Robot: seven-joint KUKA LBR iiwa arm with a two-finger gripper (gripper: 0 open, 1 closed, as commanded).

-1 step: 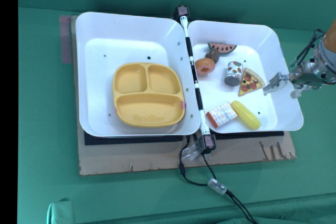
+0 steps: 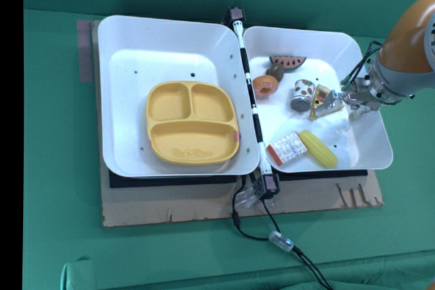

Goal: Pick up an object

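Green cloth covers the table (image 2: 61,146), and on it a brown cardboard sheet (image 2: 170,214) carries two shallow white bins side by side. At the left, the left white bin (image 2: 115,44) holds a yellow plastic plate with three compartments (image 2: 192,122), lying flat near its middle with bare white floor all round it. A black-and-white striped bar (image 2: 248,81) runs along the seam between the bins, and a black cable (image 2: 272,224) trails from its near end across the cardboard.

Next comes the right white bin (image 2: 370,153), more crowded. An orange toy doughnut (image 2: 265,85) lies close to the seam, with a small brown piece (image 2: 275,70) and a red watermelon slice (image 2: 287,62) just behind it. Nearer the front edge sit a red-and-white box (image 2: 285,149) and, touching it, a yellow corn cob (image 2: 318,149). In the middle stands a small printed can (image 2: 302,95), and just beside it a yellow pizza-slice toy (image 2: 319,100).

The pincer (image 2: 340,102) is low over the bin, right at the pizza slice's right edge; whether it is spread or pressed together cannot be told. Behind it the grey and orange arm (image 2: 408,44) crosses the bin's right rim. Open floor lies along the bin's far wall and right front corner.
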